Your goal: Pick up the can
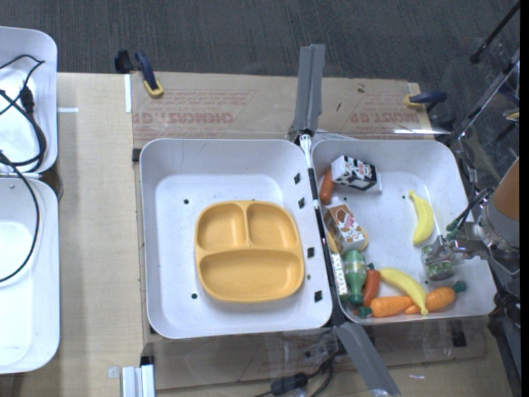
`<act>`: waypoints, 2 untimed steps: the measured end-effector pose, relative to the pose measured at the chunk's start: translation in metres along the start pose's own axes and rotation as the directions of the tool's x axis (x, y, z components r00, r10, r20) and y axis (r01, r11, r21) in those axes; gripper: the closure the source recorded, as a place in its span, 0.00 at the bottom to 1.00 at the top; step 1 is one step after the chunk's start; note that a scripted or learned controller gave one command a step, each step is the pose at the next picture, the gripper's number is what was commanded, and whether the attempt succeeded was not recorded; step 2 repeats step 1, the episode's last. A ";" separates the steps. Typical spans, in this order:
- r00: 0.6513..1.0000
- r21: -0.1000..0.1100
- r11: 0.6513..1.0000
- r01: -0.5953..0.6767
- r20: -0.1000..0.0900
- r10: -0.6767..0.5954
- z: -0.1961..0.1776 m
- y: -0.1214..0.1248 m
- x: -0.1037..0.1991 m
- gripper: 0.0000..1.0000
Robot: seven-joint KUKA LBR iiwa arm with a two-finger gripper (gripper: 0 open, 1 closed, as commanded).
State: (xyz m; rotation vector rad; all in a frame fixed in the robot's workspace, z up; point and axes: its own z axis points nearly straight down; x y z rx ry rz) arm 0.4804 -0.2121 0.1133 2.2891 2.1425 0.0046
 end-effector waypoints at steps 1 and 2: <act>0.999 0.008 0.999 -0.035 -0.001 0.035 -0.113 -0.004 0.037 1.00; 0.999 0.008 0.999 -0.035 -0.001 0.035 -0.113 -0.004 0.037 1.00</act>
